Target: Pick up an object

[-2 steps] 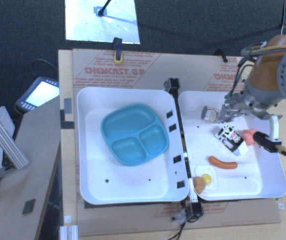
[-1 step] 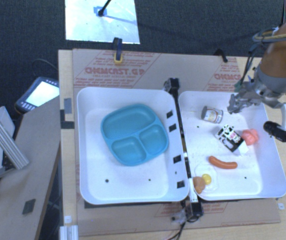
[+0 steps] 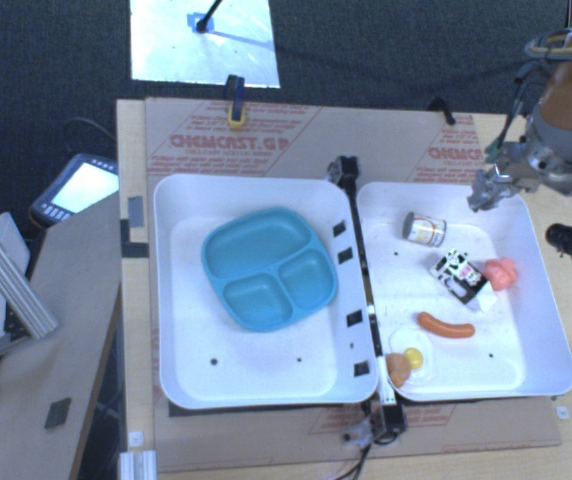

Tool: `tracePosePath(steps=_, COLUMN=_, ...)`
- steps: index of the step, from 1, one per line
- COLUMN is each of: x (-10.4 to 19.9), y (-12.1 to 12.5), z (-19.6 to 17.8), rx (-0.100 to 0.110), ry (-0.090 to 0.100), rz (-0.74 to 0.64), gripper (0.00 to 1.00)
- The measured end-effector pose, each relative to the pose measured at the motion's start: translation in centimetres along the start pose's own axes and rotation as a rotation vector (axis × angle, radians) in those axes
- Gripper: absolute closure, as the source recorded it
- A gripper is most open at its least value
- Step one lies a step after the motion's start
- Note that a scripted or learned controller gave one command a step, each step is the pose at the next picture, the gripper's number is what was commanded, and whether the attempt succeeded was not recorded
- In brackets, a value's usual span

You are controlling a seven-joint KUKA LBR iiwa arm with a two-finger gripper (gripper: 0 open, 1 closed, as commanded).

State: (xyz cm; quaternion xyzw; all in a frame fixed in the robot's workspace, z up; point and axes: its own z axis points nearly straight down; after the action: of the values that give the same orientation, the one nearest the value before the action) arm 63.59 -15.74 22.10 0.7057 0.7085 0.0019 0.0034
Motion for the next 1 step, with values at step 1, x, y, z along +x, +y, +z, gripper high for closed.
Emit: tracePosePath(steps=1, x=5.13, y=-0.91, z=0.35, rx=0.006, ry=0.004, rz=-0.005, gripper=1.00)
